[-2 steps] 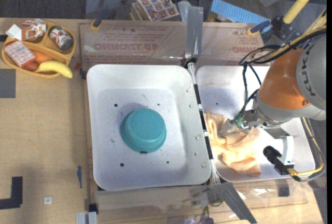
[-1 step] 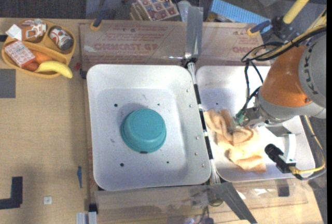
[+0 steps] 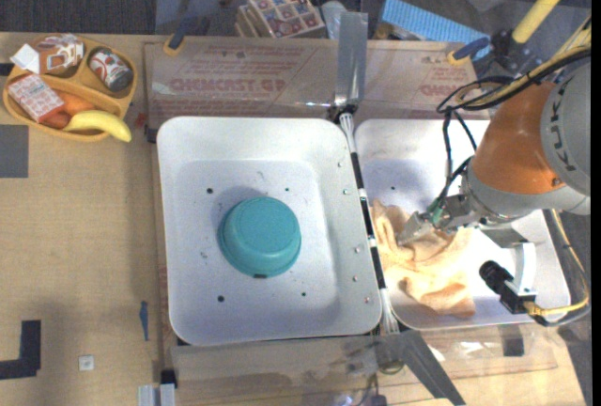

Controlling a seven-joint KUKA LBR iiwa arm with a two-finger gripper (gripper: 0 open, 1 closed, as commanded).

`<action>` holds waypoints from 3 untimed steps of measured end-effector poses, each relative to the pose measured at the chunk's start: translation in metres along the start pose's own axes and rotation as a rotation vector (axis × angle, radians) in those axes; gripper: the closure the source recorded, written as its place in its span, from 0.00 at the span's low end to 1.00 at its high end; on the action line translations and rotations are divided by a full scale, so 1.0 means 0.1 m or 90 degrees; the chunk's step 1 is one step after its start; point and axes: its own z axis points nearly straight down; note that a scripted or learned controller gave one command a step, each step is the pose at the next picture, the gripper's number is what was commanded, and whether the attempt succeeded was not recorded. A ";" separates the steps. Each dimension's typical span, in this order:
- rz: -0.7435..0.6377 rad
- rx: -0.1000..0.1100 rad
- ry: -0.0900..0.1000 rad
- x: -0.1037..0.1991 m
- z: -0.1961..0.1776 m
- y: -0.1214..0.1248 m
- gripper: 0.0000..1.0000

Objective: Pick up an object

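A teal bowl [image 3: 260, 236] lies upside down in the middle of the left bin [image 3: 188, 160]. A crumpled pale yellow cloth [image 3: 423, 268] lies in the near left part of the right bin [image 3: 404, 150]. My gripper [image 3: 424, 224] is down over the upper part of the cloth, reaching in from the right under the orange-banded wrist. Its fingertips sit at the cloth's folds, and I cannot see whether cloth is pinched between them.
A yellow tray [image 3: 66, 103] with a banana and snack packs sits on the bench at the far left. Cardboard and a metal divider stand behind the bins. Boxes and cables clutter the floor beyond.
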 end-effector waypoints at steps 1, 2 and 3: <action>0.002 -0.002 -0.001 -0.02 -0.10 0.00 1.00; 0.002 -0.002 -0.001 -0.02 -0.10 0.00 0.00; -0.144 -0.002 0.000 0.01 0.08 -0.40 0.00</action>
